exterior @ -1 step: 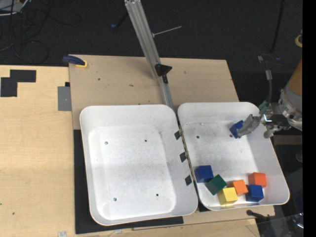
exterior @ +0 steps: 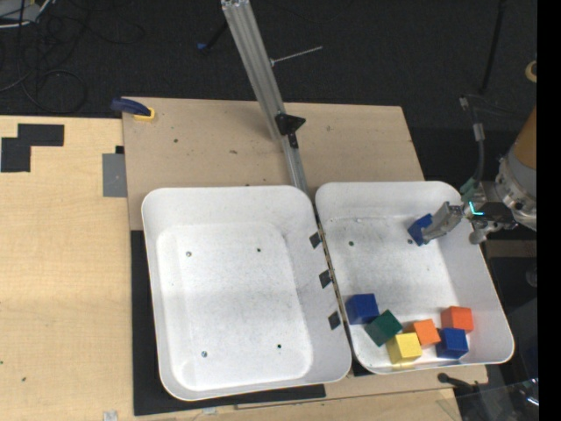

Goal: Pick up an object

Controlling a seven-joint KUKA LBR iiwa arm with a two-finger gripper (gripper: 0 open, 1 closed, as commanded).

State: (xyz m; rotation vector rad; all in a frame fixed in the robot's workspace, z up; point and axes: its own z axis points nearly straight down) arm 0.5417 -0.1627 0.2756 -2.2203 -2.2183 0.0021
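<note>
Over the right bin, upper right part: the pincer [exterior: 441, 220] sits at the end of the arm that enters from the right edge.
Pincer state: clamped on a small blue block [exterior: 421, 229], which shows between the finger tips at the pincer's left end.
Block position: above the upper right floor of the right bin [exterior: 386, 198]; whether it rests on the floor or is just clear of it, I cannot tell from this slant.
Other objects, right bin: a blue cube [exterior: 361, 307], a dark green cube [exterior: 383, 327], a yellow cube [exterior: 404, 346], an orange cube [exterior: 426, 331], a red-orange cube [exterior: 458, 318] and another blue cube [exterior: 452, 342], clustered at the near edge, well apart from the pincer.
Left bin [exterior: 175, 202]: white floor, a few dark specks.
Bench [exterior: 210, 143]: bears both bins side by side; a metal rail [exterior: 259, 68] slants across it behind them.
Step in hand (judgement): grasp made, lift stage.
Next move calls for (judgement): a straight rise with the grip kept firm, clear of the bin's right wall.
Risk (judgement): hold looks near the block's edge; it may slip.
</note>
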